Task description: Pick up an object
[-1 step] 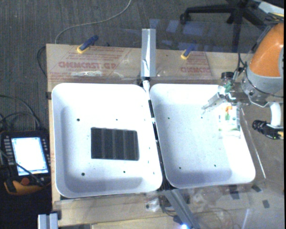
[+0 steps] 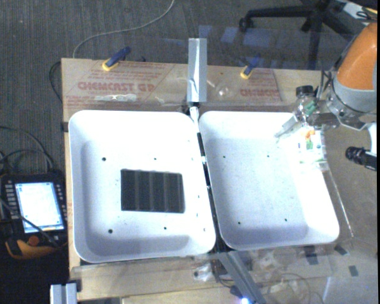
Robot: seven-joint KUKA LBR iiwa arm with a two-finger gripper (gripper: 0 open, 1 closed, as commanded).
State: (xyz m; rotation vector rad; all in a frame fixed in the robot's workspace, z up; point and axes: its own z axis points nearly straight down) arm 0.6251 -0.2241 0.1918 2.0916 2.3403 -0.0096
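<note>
Inside left bin (image 2: 88, 132): flat dark rect. ribbed object (image 2: 152, 190), lying level.

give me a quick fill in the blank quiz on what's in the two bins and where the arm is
1. The dark ribbed rectangular panel lies in the ____ bin.
2. The gripper hangs over the ____ bin's far right corner.
3. The band above the arm's wrist is coloured ____.
4. Two clamps with ____ handles sit on the board behind the bins.

Missing words: left; right; orange; blue
</note>
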